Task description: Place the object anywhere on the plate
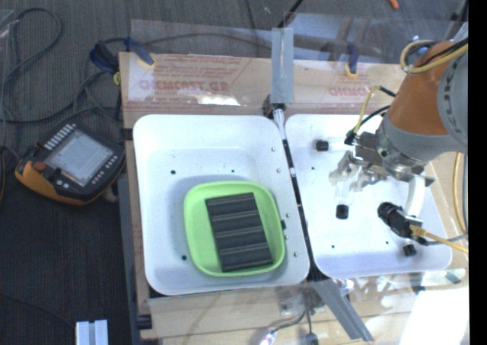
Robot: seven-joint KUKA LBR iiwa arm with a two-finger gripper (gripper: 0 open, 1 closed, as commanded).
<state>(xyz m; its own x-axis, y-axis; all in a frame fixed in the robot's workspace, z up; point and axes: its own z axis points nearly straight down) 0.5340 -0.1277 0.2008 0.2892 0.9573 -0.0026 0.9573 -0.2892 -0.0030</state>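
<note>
A lime-green plate (196,210) rests in the left bin (156,183). On it lies the object, a dark grey ribbed block (239,231), flat and covering most of the plate's middle. My gripper (338,194) hangs over the right bin (323,248), well to the right of the plate and apart from the block. Its pale fingers (342,202) are spread open, with nothing between them.
A metal divider (293,183) separates the two bins. A small black piece (322,145) sits at the back of the right bin. A black cylinder with cables (393,218) hangs off the wrist. A teach pendant (72,161) lies on the floor to the left.
</note>
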